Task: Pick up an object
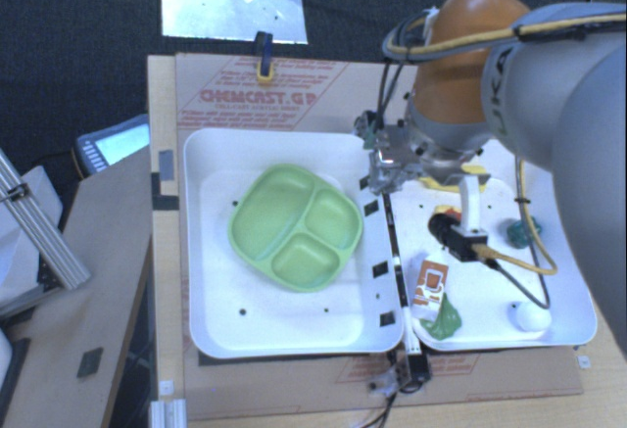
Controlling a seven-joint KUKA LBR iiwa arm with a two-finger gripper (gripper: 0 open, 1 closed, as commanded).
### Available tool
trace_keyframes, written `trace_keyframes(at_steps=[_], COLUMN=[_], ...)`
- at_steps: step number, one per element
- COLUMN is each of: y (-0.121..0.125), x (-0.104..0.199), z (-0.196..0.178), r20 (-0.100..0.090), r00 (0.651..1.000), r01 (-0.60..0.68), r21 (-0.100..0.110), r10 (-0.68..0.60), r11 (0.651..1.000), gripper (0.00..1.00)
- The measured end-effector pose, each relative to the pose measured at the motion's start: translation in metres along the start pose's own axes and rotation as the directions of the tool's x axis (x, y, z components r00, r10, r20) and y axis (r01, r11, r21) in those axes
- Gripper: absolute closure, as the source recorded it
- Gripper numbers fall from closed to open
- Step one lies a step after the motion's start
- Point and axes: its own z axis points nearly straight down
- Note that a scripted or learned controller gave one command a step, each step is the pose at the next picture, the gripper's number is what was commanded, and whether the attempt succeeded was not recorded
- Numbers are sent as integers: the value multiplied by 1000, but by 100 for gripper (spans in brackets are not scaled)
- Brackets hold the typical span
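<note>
Green, three-compartment plate (296, 227) lies flat in the left bin (211, 318); tool (392, 166) state unclear.

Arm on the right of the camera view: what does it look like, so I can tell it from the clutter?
The arm is smooth grey with a rounded orange band above the wrist. A yellow cable and thinner dark wires run along it to the wrist. The tool is a small cluster of dark and metallic parts.
</note>
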Motion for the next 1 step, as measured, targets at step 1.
trace_keyframes(at_steps=[1], y=[27], x=[45], z=[-3], r20=[-1], r00=[1000], r01=[-1], r21=[-1], r10=[1], r11=[1000], gripper=[100])
